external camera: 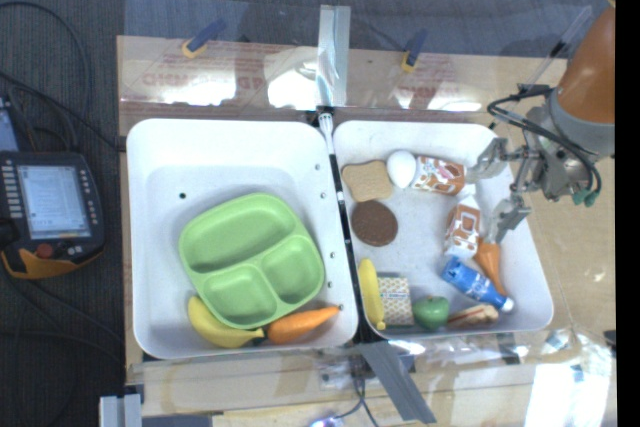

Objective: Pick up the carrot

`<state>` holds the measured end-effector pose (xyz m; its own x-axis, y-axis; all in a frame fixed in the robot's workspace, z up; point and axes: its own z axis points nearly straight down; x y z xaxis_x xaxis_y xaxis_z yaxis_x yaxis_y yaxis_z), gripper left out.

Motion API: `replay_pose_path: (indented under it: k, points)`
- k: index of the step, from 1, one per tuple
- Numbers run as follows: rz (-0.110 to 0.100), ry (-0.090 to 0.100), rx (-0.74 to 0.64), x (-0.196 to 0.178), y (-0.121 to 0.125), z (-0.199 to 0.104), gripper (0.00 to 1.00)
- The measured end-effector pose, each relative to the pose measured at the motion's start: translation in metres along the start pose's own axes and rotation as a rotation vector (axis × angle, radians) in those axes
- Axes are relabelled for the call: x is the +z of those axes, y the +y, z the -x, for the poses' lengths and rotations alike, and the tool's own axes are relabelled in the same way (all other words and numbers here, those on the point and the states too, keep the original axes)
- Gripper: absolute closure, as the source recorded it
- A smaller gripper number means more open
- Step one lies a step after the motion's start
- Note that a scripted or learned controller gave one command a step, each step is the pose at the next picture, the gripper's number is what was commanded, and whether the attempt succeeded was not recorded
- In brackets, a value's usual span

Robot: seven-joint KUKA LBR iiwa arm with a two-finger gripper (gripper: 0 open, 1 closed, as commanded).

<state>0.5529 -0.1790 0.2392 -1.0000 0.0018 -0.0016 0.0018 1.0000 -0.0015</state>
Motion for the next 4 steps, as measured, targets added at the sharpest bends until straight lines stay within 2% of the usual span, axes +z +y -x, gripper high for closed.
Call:
replay_pose_path:
  k: [1,2,3,4]
  points:
    - [0.003,0.006,0.174,0.083,0.045,-0.023,0.0]
    - [0.001,-0.012,0.452,0.136,0.028,-0.044,0.0]
    - [0.001,-0.015,0.51,0.148,0.084,-0.022,0.0]
    - [-0.004,-0.015,-0.111,0.148,-0.007,-0.015,0.0]
